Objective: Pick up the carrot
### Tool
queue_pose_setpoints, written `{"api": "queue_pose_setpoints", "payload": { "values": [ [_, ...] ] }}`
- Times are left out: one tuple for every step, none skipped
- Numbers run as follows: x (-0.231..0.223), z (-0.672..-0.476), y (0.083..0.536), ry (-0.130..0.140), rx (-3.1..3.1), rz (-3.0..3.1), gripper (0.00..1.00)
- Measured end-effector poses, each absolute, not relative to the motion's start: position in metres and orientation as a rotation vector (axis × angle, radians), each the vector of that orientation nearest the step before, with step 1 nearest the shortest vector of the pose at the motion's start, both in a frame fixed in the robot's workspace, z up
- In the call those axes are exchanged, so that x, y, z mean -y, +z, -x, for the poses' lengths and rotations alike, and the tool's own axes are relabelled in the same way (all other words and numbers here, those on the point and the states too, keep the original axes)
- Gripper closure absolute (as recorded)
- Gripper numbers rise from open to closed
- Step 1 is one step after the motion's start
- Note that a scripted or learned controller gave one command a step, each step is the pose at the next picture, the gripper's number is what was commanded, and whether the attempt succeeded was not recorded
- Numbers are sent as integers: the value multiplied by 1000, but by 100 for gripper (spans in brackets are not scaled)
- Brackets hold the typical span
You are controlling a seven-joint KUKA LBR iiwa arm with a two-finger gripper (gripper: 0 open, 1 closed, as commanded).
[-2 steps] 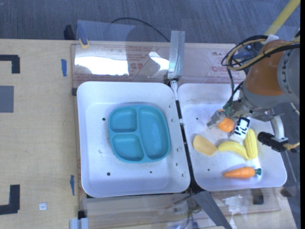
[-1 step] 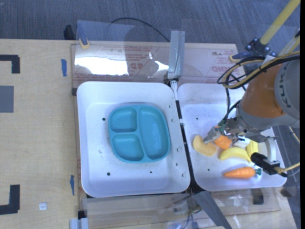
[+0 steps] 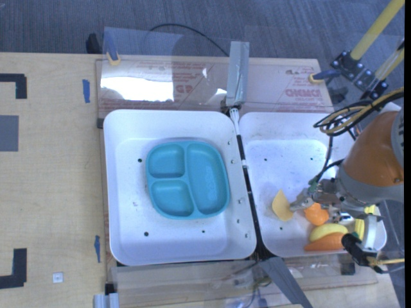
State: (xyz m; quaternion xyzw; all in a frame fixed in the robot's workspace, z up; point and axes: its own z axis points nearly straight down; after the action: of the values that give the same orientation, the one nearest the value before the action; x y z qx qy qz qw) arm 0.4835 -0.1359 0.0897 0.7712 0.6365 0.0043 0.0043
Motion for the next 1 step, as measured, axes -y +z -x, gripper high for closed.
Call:
{"api": "queue_pose_setpoints", "payload": {
  "values": [
    [159,-495,102,1,-2415,-2004,100]
  ]
}}
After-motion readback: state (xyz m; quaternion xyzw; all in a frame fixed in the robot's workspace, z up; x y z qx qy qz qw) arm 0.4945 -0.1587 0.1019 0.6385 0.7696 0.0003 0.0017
